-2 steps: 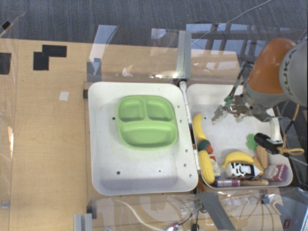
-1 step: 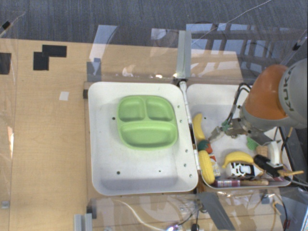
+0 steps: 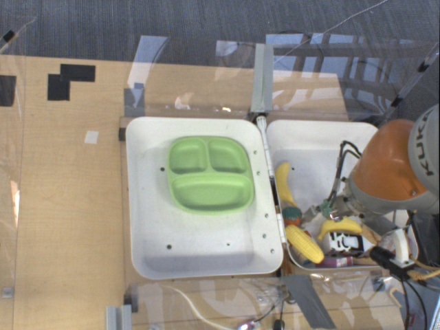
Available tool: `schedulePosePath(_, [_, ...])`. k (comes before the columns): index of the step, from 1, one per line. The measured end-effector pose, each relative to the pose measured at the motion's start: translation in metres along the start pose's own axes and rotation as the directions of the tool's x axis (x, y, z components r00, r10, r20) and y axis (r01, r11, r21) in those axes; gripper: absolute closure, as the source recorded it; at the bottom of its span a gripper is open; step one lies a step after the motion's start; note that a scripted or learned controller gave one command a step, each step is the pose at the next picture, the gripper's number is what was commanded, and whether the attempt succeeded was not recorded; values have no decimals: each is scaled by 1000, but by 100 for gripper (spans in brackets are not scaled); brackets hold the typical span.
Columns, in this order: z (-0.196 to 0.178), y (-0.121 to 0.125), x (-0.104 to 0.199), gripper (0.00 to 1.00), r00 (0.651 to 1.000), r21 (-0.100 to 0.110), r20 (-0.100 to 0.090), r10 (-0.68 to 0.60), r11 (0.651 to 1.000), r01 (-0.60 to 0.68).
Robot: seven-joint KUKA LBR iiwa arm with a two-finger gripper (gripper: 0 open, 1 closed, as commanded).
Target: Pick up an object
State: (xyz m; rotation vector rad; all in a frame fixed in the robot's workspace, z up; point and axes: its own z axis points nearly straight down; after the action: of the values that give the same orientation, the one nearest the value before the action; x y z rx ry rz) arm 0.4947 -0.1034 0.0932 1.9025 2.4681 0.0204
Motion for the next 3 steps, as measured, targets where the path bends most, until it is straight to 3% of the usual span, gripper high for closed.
schedulePosePath(1, [-11, 5, -11, 0, 995, 21, -8, 104, 994, -104])
schedulePosePath(2, [0, 1, 2, 0, 993, 0, 1, -121, 993, 121])
schedulePosePath(3, [3, 65, -8, 0, 996, 9, -6, 93, 996, -92])
